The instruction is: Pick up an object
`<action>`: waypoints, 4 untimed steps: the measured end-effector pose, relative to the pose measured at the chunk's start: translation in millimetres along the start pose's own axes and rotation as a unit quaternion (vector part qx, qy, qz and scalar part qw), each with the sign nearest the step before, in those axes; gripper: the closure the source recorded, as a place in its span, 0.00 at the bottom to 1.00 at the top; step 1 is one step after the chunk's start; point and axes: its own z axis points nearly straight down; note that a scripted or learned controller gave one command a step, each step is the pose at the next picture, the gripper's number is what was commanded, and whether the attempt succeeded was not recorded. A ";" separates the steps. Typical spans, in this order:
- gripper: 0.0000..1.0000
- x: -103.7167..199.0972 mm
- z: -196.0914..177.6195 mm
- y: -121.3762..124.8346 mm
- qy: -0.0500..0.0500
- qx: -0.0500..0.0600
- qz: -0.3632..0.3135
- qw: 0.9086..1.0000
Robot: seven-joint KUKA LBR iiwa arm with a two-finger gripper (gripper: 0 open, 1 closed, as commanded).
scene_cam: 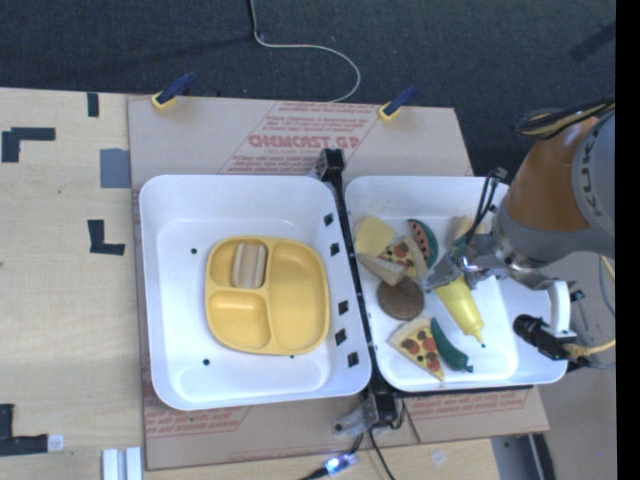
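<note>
White plastic bins sit side by side under me on a cardboard sheet [300, 138]. My arm [560, 193] reaches in from the right, grey with its orange band, and my gripper [447, 271] is low over the right bin [500, 368], among the toy food. I cannot tell how its fingers stand; they are too small and dark against the clutter.

Just beside the gripper tip lies a yellow bottle [462, 306], slanting toward the bin's near right. I see nothing held. Left of the tip is a brown disc [402, 300], and above that a yellow wedge [374, 236] with a pizza slice [396, 255] touching it. A watermelon slice [426, 241] stands near the bin's middle, just above the gripper. Toward the near edge lies a second pizza slice [418, 346], with a green pepper [450, 344] touching its right side.

The left bin [170, 218] holds a yellow divided plate [290, 303], and a pale roll [249, 264] rests in its far-left compartment. Two yellow-and-blue clamps [172, 91] pin the cardboard's far edge, and a white cable [300, 43] loops over the dark floor beyond.
</note>
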 end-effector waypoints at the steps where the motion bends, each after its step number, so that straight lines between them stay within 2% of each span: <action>1: 1.00 -7.6 -49.5 -5.4 0.000 0.000 0.001 1.000; 2: 1.00 -7.2 -77.4 -4.8 0.000 0.000 0.000 1.000; 3: 1.00 41.1 -66.7 6.7 0.001 0.002 -0.002 1.000; 4: 1.00 98.5 -61.9 28.2 0.001 0.002 -0.003 1.000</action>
